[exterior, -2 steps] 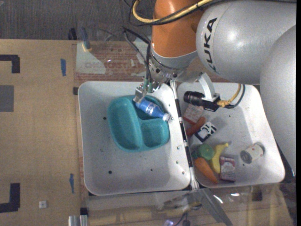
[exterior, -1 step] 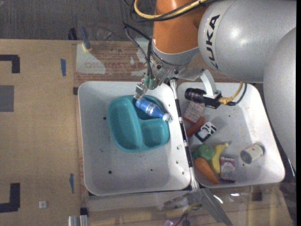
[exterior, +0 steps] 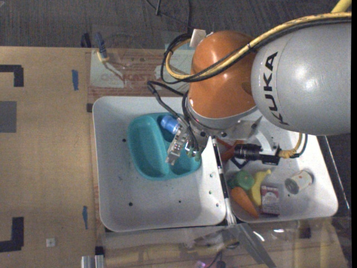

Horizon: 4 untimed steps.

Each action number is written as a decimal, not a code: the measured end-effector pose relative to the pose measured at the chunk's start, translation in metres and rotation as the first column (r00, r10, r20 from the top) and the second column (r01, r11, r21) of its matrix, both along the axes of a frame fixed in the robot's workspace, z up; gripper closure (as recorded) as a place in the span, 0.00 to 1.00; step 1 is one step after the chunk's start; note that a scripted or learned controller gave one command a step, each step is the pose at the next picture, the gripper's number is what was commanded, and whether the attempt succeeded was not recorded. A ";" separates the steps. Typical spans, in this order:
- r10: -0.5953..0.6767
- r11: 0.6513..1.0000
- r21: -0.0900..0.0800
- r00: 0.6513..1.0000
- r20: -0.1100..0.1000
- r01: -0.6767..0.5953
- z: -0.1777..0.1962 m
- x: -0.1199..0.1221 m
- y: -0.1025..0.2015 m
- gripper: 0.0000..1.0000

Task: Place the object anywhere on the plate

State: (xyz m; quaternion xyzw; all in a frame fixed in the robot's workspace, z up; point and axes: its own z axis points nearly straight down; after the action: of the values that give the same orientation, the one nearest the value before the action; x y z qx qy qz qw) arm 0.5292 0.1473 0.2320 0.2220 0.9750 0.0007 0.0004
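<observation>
Hovering over the teal plate (exterior: 148, 147) in the left bin (exterior: 111, 194), gripper (exterior: 181, 144) beside a blue object (exterior: 167, 124), likely mid-placement; finger state impossible to tell.

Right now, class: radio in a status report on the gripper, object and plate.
Gripper over teal plate, left bin. Blue object on plate's far edge. Nothing blocking.

The grey arm (exterior: 301, 77) reaches in from the right, gripper (exterior: 179, 144) pointing down.
</observation>
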 end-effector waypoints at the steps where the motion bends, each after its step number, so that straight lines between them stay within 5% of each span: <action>1: 0.225 0.974 -0.001 0.974 0.000 -0.225 -0.047 -0.020 -0.130 1.00; 2: 0.315 0.949 0.000 0.949 0.005 -0.315 -0.015 -0.034 -0.026 1.00; 3: 0.314 0.949 -0.002 0.949 0.005 -0.314 0.046 0.011 -0.082 1.00; 4: 0.338 0.941 -0.002 0.941 0.008 -0.338 0.026 0.057 -0.085 1.00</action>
State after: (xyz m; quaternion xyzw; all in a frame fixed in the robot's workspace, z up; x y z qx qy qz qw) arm 0.5865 0.0620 0.2583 0.0517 0.9987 0.0011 0.0042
